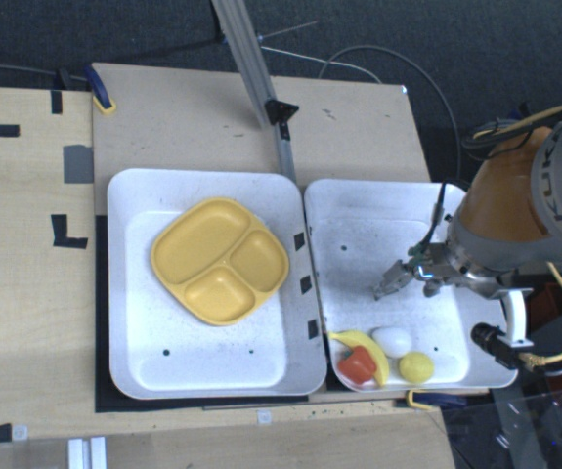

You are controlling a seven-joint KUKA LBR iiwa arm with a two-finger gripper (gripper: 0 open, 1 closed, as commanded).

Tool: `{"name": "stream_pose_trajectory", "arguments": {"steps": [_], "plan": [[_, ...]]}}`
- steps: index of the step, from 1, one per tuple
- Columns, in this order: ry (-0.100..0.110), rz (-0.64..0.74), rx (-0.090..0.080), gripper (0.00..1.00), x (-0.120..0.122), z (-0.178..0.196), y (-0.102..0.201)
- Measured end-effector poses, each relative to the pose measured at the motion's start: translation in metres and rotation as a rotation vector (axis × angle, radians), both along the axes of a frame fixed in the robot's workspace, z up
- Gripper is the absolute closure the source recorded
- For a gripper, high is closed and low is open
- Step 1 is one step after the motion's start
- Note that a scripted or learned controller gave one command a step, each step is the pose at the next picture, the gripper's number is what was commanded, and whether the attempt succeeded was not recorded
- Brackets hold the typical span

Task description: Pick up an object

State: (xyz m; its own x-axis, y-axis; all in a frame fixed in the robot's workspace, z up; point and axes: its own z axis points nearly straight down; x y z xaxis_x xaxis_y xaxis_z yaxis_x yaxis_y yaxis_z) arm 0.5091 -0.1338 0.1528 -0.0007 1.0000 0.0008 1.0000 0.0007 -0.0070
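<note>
Toy fruit, a small round yellow plastic ball (416, 366) among it, sits heaped in the right white bin's (359, 213) near corner; my gripper (390, 283) hovers above bare floor, jaws' spread beyond telling.

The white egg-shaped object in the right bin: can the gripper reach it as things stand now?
Probably yes. The gripper hangs over bare bin floor just above the white object; nothing lies between, though the banana crowds its left side.

This is a robot lab or test bench. A plywood bench (26, 262) marked with black tape carries two shallow white bins (129, 262) side by side, a metal pole (246, 52) slants overhead, loose cables (378, 62) trail across dark carpet, and toy food (378, 355) lies in one bin.
</note>
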Motion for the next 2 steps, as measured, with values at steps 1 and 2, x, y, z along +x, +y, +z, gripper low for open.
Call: {"name": "stream_pose_trajectory", "arguments": {"steps": [1, 2], "plan": [[-0.003, 0.002, 0.001, 1.0, 0.001, 0.012, 0.001], [-0.011, 0.0, -0.002, 1.0, 0.002, 0.062, -0.009]]}}
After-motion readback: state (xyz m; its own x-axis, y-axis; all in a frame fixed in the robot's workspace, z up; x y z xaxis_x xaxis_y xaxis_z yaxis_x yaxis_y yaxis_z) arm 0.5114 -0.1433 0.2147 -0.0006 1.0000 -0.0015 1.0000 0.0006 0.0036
